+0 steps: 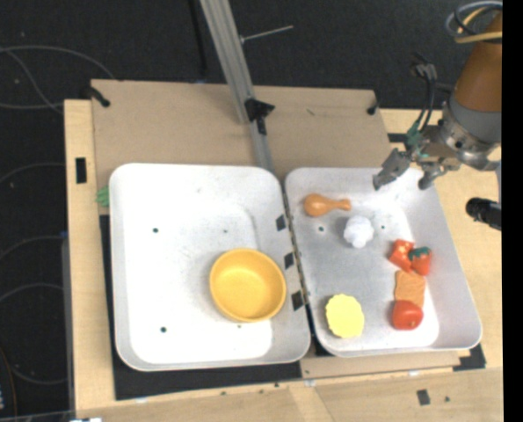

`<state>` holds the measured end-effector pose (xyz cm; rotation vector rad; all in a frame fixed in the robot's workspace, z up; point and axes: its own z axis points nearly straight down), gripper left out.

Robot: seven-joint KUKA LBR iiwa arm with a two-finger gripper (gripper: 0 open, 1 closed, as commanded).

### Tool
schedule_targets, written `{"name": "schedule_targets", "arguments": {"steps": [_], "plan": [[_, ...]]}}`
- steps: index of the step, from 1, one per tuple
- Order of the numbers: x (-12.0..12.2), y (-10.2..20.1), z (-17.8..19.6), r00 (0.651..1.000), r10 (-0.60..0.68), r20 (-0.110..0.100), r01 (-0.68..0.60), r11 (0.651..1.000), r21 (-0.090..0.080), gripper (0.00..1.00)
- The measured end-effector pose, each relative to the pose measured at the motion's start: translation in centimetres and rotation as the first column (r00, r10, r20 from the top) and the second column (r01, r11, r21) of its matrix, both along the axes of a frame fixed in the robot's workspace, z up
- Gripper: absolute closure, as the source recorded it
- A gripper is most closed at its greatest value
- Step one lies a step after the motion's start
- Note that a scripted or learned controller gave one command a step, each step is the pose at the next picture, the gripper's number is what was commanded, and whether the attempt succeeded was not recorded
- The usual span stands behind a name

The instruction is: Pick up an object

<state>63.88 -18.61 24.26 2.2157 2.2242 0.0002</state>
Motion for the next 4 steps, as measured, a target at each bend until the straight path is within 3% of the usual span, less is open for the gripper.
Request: {"name": "schedule_targets", "arguments": {"steps": [1, 3, 4], "plan": [[0.0, 0.0, 0.0, 1.000, 0.000, 0.000, 0.000, 1.000, -0.001, 0.00], [0.1, -1.5, -11.5, 1.000, -0.005, -0.006, 0.005, 1.000, -0.002, 0.00], [0.0, -1.7, -14.3, 1.000, -0.005, -0.004, 0.005, 1.000, -0.002, 0.00]]}}
